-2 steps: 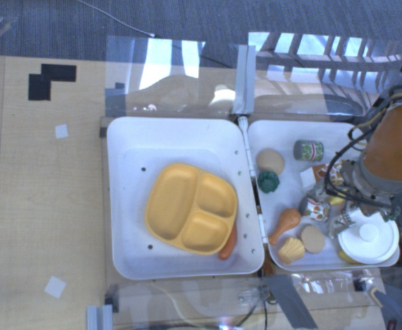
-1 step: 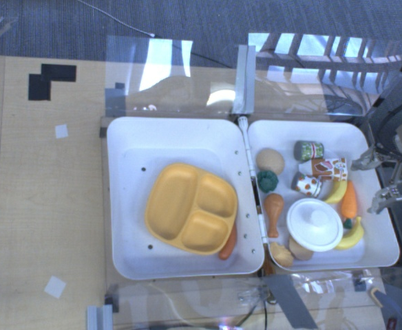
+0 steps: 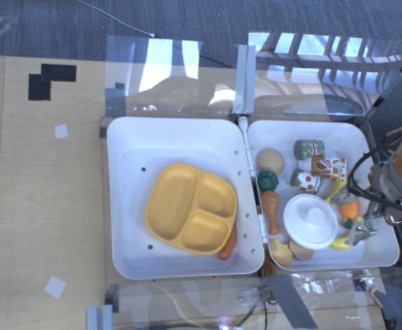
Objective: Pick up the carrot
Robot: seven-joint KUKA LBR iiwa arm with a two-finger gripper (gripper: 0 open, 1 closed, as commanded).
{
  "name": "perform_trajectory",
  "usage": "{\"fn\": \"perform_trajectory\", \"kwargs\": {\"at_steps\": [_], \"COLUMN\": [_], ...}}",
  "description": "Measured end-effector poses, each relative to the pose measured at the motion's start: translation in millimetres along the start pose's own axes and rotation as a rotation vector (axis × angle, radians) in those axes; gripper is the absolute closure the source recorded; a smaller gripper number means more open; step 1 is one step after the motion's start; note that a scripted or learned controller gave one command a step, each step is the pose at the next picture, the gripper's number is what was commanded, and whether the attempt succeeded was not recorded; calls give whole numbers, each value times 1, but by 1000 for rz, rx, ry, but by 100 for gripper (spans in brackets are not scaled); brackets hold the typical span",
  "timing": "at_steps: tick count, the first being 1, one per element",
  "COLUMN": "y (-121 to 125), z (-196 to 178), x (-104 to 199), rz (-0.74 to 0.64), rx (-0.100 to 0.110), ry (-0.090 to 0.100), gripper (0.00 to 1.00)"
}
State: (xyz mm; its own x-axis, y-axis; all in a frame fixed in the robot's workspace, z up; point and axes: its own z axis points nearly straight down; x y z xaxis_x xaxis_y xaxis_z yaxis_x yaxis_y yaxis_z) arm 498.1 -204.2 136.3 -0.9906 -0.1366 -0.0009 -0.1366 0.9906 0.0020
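From above, the carrot (image 3: 270,210) lies in the right bin (image 3: 376,253), along its left wall beside the white bowl (image 3: 312,220). The gripper (image 3: 363,231) hangs near the bin's right edge; its grip cannot be told

Both bins (image 3: 125,253) are plain white. A mustard-yellow divided tray (image 3: 191,208) sits in one. In the other, the carrot (image 3: 272,210) is orange topped with dark green, beside a white bowl (image 3: 312,220) and a green-labelled can (image 3: 309,148).
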Motion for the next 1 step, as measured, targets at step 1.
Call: {"fn": "perform_trajectory", "kwargs": {"at_steps": [1], "y": [8], "z": [41], "x": [-10], "rz": [79], "rx": [12], "ry": [-25], "gripper": [0]}}
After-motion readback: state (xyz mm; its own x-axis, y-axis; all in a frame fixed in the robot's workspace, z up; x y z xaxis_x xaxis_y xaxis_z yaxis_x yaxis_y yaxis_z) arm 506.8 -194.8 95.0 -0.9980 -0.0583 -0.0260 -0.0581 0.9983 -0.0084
